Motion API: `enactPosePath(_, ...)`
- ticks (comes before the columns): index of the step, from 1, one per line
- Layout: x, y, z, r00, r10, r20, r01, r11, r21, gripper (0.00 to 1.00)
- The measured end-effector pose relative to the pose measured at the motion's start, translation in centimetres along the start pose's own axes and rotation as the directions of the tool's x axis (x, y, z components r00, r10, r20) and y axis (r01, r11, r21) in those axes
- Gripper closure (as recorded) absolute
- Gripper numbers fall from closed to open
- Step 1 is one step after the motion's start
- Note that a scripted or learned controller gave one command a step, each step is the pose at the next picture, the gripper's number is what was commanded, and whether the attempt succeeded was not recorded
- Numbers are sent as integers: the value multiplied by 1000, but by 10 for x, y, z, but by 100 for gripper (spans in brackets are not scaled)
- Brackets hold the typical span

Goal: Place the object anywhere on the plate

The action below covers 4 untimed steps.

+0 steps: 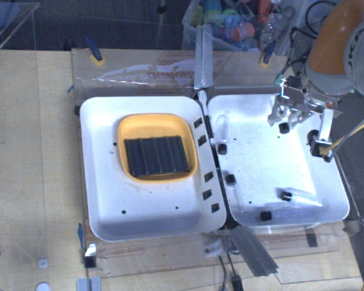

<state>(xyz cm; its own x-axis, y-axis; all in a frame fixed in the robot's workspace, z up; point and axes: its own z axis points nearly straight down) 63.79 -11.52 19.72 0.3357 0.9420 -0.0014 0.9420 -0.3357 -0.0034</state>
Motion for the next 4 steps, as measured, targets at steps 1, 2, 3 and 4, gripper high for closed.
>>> enactPosePath(1, 11, -5, -14, 996, -88, 0, 88, 996, -3, 100)
enactPosePath(2, 22, -1, -42, 935, -356, 1, 356, 934, -7, 100)
enactPosePath(3, 28, 14, -59, 802, -597, 3, 597, 802, -8, 100)
enactPosePath(4, 26, -42, 7, 510, -860, 1, 860, 510, -4, 100)
